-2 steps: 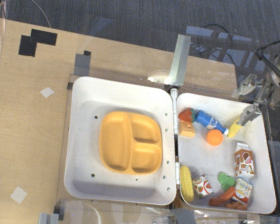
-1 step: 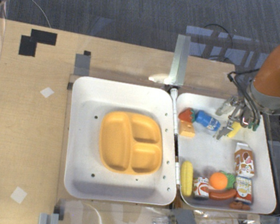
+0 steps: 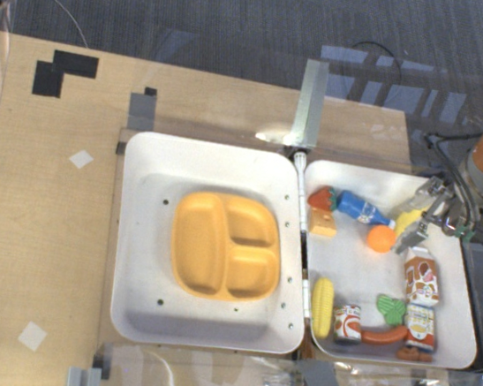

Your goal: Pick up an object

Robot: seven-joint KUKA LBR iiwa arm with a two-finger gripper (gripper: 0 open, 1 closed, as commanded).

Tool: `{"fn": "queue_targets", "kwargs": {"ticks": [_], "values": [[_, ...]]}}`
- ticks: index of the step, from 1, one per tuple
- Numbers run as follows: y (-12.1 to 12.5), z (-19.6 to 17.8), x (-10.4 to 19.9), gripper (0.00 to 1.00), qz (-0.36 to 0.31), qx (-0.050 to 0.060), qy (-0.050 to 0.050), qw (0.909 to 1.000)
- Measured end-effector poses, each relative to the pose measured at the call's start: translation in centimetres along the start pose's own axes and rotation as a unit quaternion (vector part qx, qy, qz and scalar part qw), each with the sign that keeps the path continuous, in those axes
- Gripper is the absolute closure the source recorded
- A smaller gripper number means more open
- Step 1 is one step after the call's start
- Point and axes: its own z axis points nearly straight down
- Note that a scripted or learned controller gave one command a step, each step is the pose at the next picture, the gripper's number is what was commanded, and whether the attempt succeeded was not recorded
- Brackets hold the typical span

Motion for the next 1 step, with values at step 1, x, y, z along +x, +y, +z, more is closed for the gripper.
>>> {"fn": "queue_targets", "kwargs": {"ticks": [1], "values": [[3.62, -0.99, 2.19, 0.00, -0.066, -0.001, 0.002, 0.9978]]}}
